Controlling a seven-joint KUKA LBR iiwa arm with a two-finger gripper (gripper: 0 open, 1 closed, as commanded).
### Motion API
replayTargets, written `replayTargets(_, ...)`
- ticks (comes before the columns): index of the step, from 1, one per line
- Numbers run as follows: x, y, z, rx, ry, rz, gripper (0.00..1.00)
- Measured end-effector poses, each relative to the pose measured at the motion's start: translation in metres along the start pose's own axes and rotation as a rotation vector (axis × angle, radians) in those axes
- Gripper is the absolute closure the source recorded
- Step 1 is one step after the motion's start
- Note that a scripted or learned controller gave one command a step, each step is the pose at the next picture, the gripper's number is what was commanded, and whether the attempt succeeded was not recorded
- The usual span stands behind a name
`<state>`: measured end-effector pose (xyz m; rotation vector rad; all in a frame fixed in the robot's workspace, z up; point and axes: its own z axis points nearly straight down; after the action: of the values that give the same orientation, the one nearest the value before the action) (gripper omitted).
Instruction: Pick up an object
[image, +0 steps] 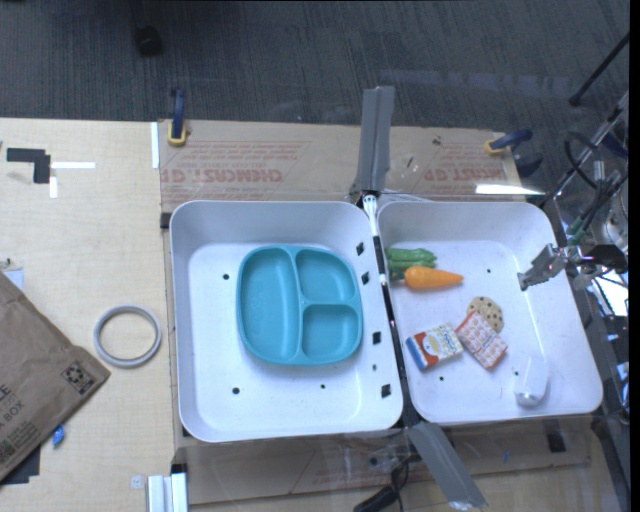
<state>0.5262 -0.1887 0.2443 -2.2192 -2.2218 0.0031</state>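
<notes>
On the bench (80, 230), two white bins (190, 330).

Tape ring (127, 334) beside cardboard box (35, 375)

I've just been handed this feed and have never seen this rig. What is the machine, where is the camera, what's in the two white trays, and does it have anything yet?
There is one camera, fixed above the bench and looking down at a slant. The machine is a robot arm that reaches in from the picture's right; its gripper sits at the right edge of the right bin, above the bin floor. I see nothing held in it, and I can't tell how it is set.

The left bin holds a teal divided plate. The right bin holds a toy carrot with green leaves beside it, a small snack box, a red-patterned packet, a cookie and a white object.

A roll of tape lies on the bench to the left.
</notes>
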Motion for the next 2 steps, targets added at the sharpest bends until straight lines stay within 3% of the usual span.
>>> replayTargets(1, 0.045, 0.037, 0.092, 0.001, 0.000, 0.029, 0.00)
replayTargets(2, 0.046, 0.000, 0.153, 0.000, 0.001, 0.094, 0.00)
